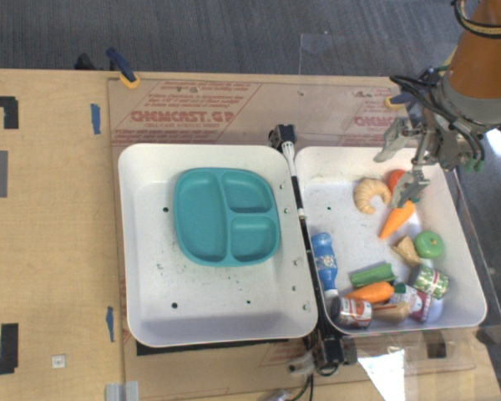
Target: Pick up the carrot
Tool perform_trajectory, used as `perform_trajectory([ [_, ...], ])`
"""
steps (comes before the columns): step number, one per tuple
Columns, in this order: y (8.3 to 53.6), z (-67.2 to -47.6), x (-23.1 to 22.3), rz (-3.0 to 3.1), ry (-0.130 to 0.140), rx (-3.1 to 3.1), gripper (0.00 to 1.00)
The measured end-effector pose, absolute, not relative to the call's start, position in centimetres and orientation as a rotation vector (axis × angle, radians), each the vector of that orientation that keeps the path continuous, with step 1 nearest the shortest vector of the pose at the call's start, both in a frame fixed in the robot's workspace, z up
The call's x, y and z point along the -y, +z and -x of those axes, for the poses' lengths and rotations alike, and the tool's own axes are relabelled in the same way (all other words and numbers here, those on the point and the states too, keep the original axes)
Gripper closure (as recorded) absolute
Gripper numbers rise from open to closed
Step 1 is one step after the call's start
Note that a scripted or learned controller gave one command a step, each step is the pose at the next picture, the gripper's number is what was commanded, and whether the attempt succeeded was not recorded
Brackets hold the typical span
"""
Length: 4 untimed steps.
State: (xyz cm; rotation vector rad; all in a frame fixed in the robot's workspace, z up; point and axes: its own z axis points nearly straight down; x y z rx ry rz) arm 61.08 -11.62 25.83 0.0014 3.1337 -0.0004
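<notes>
Over the right bin [472,303], the end effector [413,189] hangs at the carrot's [397,220] upper end, perhaps touching it; whether its fingers are apart I cannot tell.

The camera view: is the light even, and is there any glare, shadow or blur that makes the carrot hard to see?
In the camera view the light is soft and even; the white right bin shows no strong glare. The carrot is sharp, with faint shadow. The claw just above it looks dark and a little blurred, so its tips are hard to read.
</notes>
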Motion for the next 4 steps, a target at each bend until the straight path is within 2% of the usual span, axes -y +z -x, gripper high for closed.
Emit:
perform_trajectory([
  [1, 11.7, -63.2, 15.9, 0.248, 0.002, -3.126, 0.00],
  [2, 9.0, -58.2, 13.1, 0.587, -0.005, -3.072, 0.00],
  [3, 9.0, -55.5, 17.5, 0.551, -0.006, -3.079, 0.00],
  [4, 8.8, -65.2, 17.8, 0.187, 0.008, -3.160, 0.00],
])
